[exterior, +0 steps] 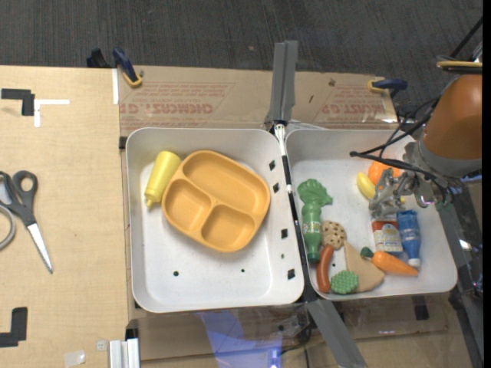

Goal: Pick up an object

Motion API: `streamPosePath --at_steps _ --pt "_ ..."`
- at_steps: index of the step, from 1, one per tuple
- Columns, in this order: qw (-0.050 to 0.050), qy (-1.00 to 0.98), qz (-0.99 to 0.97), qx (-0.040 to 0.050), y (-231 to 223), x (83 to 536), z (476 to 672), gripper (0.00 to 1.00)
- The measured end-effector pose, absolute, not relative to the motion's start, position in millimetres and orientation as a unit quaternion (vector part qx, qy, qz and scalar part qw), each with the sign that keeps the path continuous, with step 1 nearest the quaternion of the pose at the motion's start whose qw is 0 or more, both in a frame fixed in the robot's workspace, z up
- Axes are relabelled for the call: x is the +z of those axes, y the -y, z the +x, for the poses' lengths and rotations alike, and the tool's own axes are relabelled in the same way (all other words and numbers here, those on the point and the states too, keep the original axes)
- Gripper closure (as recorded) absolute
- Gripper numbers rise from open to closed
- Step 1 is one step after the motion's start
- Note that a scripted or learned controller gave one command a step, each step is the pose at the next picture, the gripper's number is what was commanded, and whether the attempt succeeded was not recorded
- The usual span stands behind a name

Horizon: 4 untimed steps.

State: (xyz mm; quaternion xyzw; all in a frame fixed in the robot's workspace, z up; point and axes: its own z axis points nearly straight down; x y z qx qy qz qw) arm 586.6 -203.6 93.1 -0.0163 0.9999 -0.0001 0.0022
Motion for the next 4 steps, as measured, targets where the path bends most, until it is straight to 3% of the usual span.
streamPosePath --at_steps 1,2,3,4 --pt "0.003 -0.989 0.145 -0.0002 221 94 634.6 1.0" --pt "-0.01 -0.989 0.145 0.0022 219 93 629.6 0.0" --pt "0.002 -0.986 0.167 -0.0002 222 93 586.0 0.0" --pt "0.002 -0.978 0.209 -0.0001 222 93 536.6 0.0"
